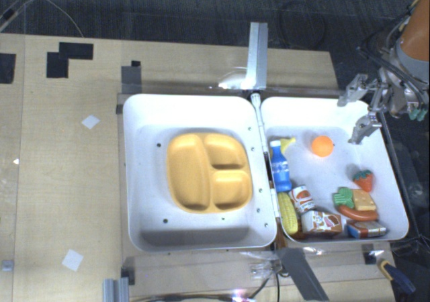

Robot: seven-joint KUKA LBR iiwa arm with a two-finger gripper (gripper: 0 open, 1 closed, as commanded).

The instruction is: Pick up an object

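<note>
My gripper (358,109) hangs over the far right corner of the right bin (336,114), open with nothing between its fingers. Below it in that bin lie an orange ball (322,145), a blue bottle (279,170), a corn cob (287,213), a strawberry (363,178), a green toy (343,196), a hot dog (357,212) and a small can (304,199). The orange ball is the closest item, down and to the left of the fingers.
The left bin (144,160) holds a yellow divided tray (207,171). A metal post (257,56) stands behind the divider between the bins. Black markers (67,57) sit on the wooden bench at the far left.
</note>
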